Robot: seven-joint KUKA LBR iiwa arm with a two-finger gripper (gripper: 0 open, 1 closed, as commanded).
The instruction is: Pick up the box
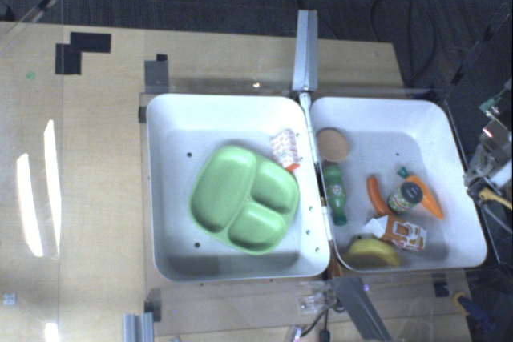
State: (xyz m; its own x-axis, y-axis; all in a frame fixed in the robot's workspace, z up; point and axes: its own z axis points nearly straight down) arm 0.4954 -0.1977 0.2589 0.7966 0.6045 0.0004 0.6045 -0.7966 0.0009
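Observation:
The box [403, 234] is a small orange and white carton lying flat near the front of the right bin [449, 132]. A yellow banana [373, 252] touches its left side. Just behind it stand a dark bottle [405, 196] and an orange carrot [430, 203]. My gripper [487, 164] hangs at the right edge of the view, over the right bin's outer rim. It is to the right of the box and well apart from it, with nothing seen in it.
The right bin also holds a green bottle [334, 192], an orange sausage-shaped item [374, 194] and a round brown disc [332, 144]. In the left bin [168, 172] lie a green divided plate [244, 198] and a small white-red packet [284, 148].

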